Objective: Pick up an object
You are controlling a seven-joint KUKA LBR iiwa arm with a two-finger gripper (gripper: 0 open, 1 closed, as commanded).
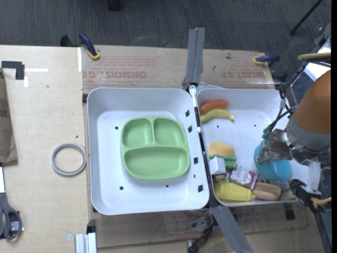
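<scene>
Counter [42,115]: one, pale wood. Two shallow white bins: left bin [100,141] well left of gripper [275,149], right bin [247,120] under it. One green three-compartment plastic tray [155,147] in left bin. One blue rounded plastic object [276,167] directly beneath gripper, partly hidden by it. Gripper state: cannot tell. Left of gripper: one yellow banana [217,115], one orange carrot-like piece [212,105]. Lower left, crowded together: one yellow block [233,192], one tan sausage-shaped piece [267,191], one small red-white packet [243,177].

right bin [247,121] crowded, green tray [155,147] fills left
</scene>
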